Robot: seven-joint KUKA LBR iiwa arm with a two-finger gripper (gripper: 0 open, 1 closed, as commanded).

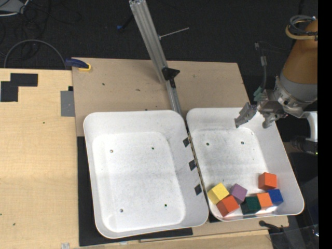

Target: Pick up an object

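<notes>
Seven small blocks (244, 193) cluster in the right bin's (225, 149) near corner, so the hand (255, 115), spread and carrying nothing above the far edge, should target the lone orange-red block (267, 180).

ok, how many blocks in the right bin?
7, clustered at the near end of the right bin: yellow, purple, red-orange, green, orange, blue and another red-orange. More could hide beneath.
</notes>
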